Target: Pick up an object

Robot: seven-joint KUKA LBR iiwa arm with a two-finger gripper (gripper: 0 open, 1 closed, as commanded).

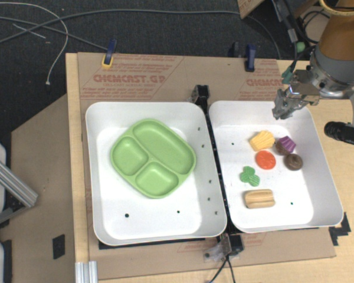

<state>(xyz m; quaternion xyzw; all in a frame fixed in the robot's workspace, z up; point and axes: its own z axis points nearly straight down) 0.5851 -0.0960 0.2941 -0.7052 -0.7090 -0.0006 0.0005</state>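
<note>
- We see the gripper (282, 112) up by the far rim of the right bin (324, 217), near its back right corner.
- We cannot tell how the claw is set; it looks small and dark from up here.
- Nothing sits in the claw that we can see.
- The toys lie in the right bin, in a little bunch below the claw.
- The yellow toy (262, 140) is the closest one to the claw, but it is not touching it.
- Just beside it, to the right, is a purple toy (285, 144).
- A brown round toy (293, 161) sits right under the purple one.
- A red round toy (265, 160) sits under the yellow one.
- A small green toy (249, 176) is a bit lower and to the left.
- A tan toy like a bread roll (259, 198) lies nearest to us.
- In the left bin (106, 217) we see a green plate (153, 157) with three parts.
</note>
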